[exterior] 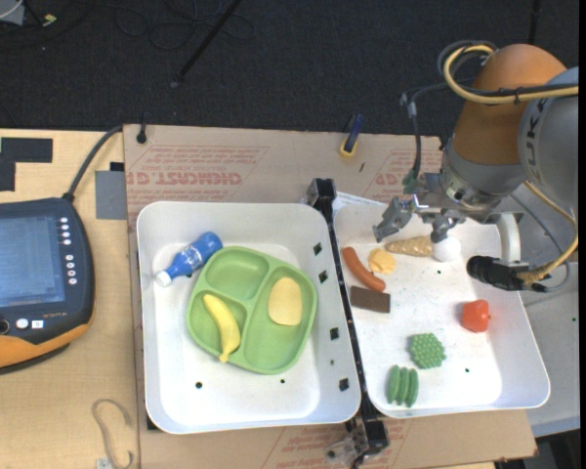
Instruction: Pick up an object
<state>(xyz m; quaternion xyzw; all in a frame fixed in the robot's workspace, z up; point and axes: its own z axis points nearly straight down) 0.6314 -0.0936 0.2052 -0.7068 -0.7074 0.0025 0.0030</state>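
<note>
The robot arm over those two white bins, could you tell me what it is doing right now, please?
The arm's gripper hangs open over the far end of the right bin, just above a tan bread roll, with nothing between its fingers. Near it lie a sausage, a brown block, a tomato and green vegetables. The left bin holds a green plate with a banana on it, and a blue bottle.

Bench [39, 399] bearing two white bins [166, 360]
</note>
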